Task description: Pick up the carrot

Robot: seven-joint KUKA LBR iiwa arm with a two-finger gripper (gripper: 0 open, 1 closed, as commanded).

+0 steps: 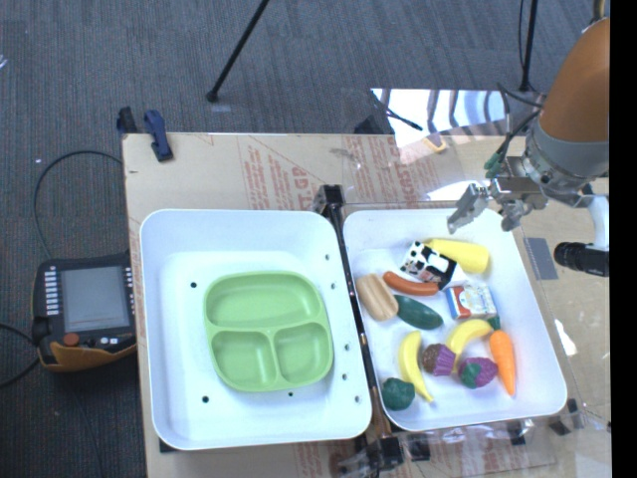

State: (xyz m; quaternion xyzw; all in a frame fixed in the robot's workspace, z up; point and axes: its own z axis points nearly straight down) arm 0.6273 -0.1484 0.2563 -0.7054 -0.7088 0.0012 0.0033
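Camera view has the gripper [491,205] hanging spread and empty above the right bin's [370,229] far edge — well short of the carrot [504,359] at the near right corner, beside a banana [468,335].

Grey KUKA arm [575,118] with an orange band

The arm's upper casing is smooth, rounded orange; below it sits a grey wrist ring. The tool [493,207] is pale grey metal with two thin fingers [465,210], and dark cabling runs along it.
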